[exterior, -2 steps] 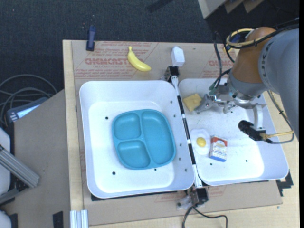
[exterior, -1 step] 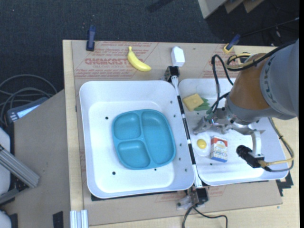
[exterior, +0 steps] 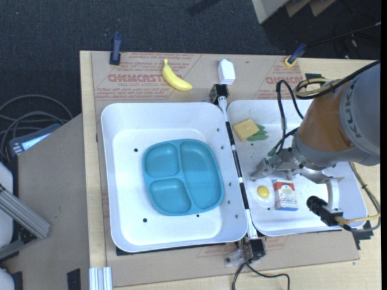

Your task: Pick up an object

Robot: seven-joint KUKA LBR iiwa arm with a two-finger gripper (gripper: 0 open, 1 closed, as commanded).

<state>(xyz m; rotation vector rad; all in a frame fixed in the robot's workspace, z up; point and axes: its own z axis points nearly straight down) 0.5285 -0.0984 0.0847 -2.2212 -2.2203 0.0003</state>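
Note:
My gripper [exterior: 270, 164] hangs low in the right bin [exterior: 338, 217], its metal fingers pointing left toward the bin's left wall. Just below it lie a fried-egg toy [exterior: 262, 193] and a small red and white carton [exterior: 285, 196]. A yellow sandwich-like toy with a green leaf [exterior: 248, 130] rests at the back left of the same bin. No object shows between the fingers. The grey arm with its orange band [exterior: 326, 125] covers the bin's right half.
The left bin [exterior: 121, 162] holds a blue divided plate [exterior: 181, 176]. A toy banana [exterior: 175, 78] lies on the bench behind the bins, and a white clip [exterior: 226, 71] sits near the bins' back joint. Cables run along the right bin's far and right sides.

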